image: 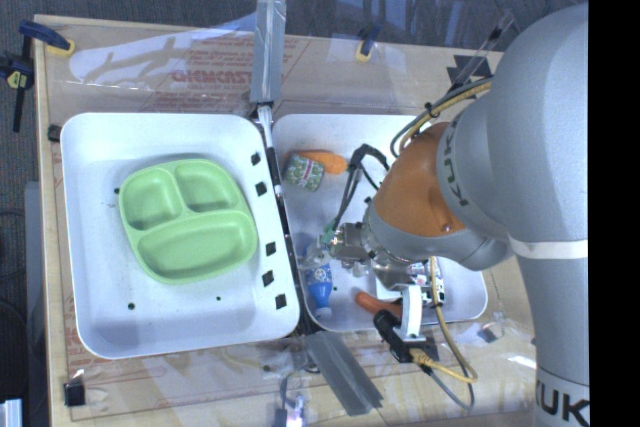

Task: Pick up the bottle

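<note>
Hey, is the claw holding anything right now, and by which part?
Cannot tell: the claw is above the bottle, its tips hidden by the wrist.

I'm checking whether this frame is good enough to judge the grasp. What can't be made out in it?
- Gripper: in the camera view the arm's wrist covers it, so open or shut jaws can't be told.
- Bottle: partly under the wrist; contact unclear.
- Right bin: much of its floor is hidden by the arm.
- Orange item near the bottle: too small to identify.
</note>
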